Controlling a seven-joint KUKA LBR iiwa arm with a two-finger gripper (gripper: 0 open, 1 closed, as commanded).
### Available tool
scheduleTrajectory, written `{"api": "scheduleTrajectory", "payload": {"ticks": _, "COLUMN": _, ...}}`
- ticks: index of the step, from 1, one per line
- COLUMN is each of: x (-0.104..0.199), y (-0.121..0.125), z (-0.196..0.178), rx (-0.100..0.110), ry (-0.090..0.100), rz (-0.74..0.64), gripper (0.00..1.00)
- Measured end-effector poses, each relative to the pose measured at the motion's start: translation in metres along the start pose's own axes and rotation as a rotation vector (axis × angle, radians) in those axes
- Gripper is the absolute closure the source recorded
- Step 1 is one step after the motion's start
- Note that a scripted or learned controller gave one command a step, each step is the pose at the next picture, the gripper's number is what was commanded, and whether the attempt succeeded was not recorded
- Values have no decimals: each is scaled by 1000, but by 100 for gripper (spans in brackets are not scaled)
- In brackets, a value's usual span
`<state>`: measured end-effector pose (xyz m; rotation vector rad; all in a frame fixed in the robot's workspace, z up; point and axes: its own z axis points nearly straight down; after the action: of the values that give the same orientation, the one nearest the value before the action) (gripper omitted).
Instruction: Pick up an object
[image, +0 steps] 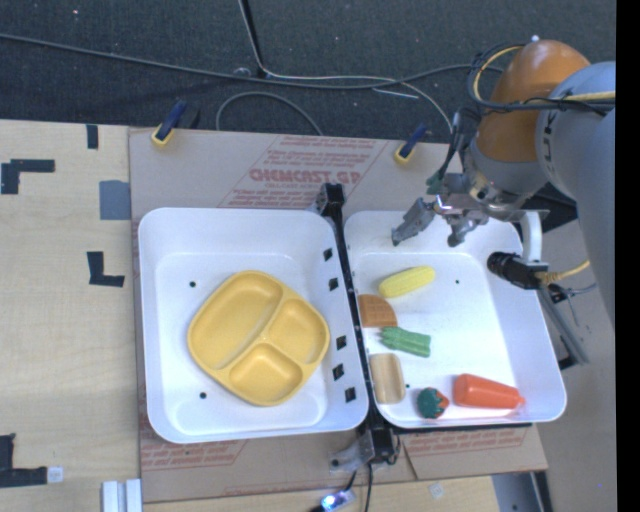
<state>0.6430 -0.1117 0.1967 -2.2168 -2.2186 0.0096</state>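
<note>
Above the far edge of the right bin (540, 330), the gripper (432, 229) hung with its two fingers spread wide, holding nothing and touching nothing. Six toy foods lay below it in that bin: one corn cob (407, 282) nearest, one bread slice (377, 312), one green pepper (406, 341), one tan block (386, 378), one small red-and-green piece (432, 402) and one carrot (486, 392). One yellow divided plate (259, 336) sat in the left bin (165, 300).

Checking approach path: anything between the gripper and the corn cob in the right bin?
Nothing. In the camera view, the gripper sits open above the far rim, and only bare white bin floor separates it from the corn cob.
</note>
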Motion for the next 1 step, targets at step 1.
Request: {"api": "scheduleTrajectory", "payload": {"ticks": 1, "x": 0, "y": -9, "z": 48, "rx": -1, "ry": 0, "rz": 0, "gripper": 0}}
